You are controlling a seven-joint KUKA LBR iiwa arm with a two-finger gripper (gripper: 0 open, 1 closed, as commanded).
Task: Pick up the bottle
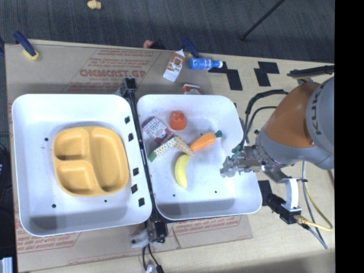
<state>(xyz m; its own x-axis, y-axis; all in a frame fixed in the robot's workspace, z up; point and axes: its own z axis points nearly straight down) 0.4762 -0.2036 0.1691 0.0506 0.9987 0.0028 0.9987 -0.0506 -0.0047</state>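
So the bottle (203,64) is lying on the bench at upper center, outside the right bin (242,201), while the gripper (234,165) hangs over that bin's right edge, nothing visibly held, opening impossible to tell.

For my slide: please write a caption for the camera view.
Gripper at right bin's edge; blue bottle lies outside on the bench.

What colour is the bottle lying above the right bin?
Blue, with a lighter cap end; the bottle lies on the bench in the camera view.
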